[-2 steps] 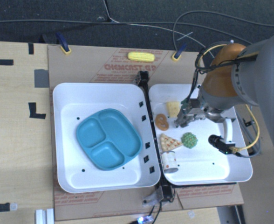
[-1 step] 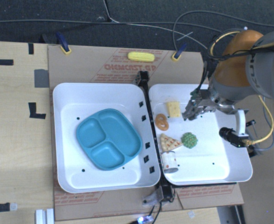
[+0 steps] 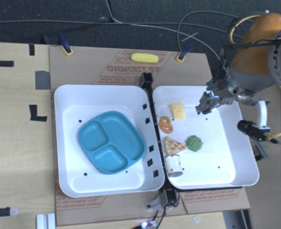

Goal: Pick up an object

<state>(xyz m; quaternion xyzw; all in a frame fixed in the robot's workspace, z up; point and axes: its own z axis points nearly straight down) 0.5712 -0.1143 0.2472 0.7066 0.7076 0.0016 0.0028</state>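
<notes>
The right bin (image 3: 226, 173) holds a yellow cheese block (image 3: 178, 111), a pretzel (image 3: 166, 124), a pizza slice (image 3: 173, 146), a green broccoli piece (image 3: 194, 143) and a small white can (image 3: 173, 165) lying on its side. My gripper (image 3: 205, 105) hangs over the bin's upper right part, to the right of the cheese block and apart from it. Nothing shows between its fingers.
The left bin (image 3: 66, 128) holds a blue sectioned plate (image 3: 111, 141). A yellow corn-like object (image 3: 144, 57) lies on the cardboard behind the bins. Two blue-and-yellow clamps (image 3: 65, 45) hold the cardboard's far edge. Cables run across the dark floor at the top.
</notes>
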